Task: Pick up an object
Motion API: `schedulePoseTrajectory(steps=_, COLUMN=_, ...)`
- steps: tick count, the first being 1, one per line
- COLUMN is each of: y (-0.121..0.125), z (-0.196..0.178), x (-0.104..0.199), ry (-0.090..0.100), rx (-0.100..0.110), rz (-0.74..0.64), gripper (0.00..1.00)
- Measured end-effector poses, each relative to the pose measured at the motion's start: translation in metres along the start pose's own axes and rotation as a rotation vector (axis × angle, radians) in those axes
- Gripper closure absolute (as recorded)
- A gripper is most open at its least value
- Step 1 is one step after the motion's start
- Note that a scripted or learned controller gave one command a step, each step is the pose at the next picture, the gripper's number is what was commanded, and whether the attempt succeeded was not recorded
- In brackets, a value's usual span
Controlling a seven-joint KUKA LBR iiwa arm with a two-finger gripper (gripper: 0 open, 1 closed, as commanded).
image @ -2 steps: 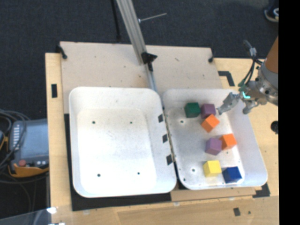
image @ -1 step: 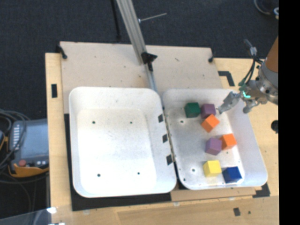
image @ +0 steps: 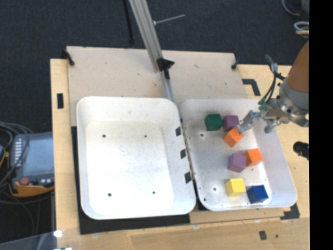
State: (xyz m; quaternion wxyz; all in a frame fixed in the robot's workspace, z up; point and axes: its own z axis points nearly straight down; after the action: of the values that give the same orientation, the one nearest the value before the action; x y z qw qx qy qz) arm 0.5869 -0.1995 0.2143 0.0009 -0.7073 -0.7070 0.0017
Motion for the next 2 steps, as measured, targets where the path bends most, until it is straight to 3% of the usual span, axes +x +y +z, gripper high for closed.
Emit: schedulePoseTrajectory(steps=2, y=-0.003, z=0.109, x=0.007, ry=0.0, rx=0.001, rz=0.0, gripper=0.0)
